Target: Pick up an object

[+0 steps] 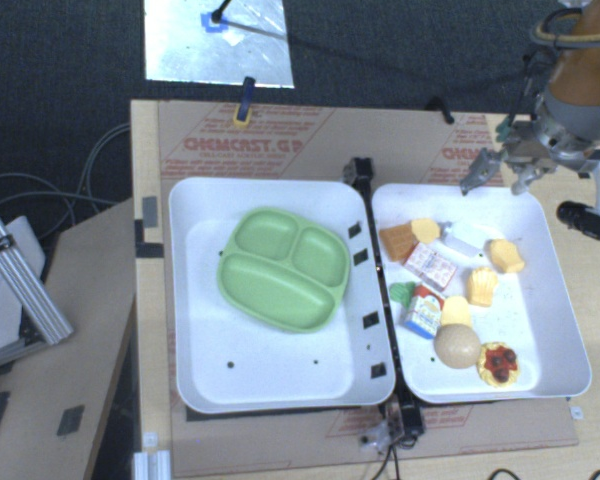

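The right bin (565, 343) holds several toy food items: a brown bread slice (397, 241), a red-and-white packet (432, 265), a yellow cheese wedge (506, 256), a yellow block (482, 288), a blue packet (423, 314), a beige ball (457, 346) and a red-and-yellow piece (498, 363). My gripper (500, 176) hangs over the far rim of this bin, above and beyond the items. Its fingers are spread open with nothing between them.
The left bin (210, 368) carries a green divided plate (283, 268). A black divider (375, 268) with clips runs between the bins. A shiny metal sheet (218, 28) lies beyond the bench. An aluminium frame (20, 278) stands at far left.
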Tool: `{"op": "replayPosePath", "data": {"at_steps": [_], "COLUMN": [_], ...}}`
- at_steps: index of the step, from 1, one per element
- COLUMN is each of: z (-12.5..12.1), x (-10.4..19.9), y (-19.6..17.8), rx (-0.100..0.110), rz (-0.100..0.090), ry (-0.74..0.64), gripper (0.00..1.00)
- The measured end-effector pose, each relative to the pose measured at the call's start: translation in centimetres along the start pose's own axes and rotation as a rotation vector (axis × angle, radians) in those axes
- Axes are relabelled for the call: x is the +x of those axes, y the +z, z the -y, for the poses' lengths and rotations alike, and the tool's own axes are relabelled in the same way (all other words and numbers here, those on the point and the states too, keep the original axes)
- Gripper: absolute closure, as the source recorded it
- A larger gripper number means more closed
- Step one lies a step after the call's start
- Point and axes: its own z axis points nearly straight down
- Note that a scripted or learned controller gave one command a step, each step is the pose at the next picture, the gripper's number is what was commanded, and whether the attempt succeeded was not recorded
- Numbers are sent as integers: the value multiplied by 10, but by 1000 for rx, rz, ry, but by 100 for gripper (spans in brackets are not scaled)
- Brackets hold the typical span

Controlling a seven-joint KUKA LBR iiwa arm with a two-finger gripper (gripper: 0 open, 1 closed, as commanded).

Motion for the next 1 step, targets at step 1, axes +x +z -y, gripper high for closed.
{"op": "replayPosePath", "data": {"at_steps": [1], "z": [-2], "x": [1], "y": [-9], "rx": [-13], "rz": [2], "ry": [-2], "gripper": [0]}}
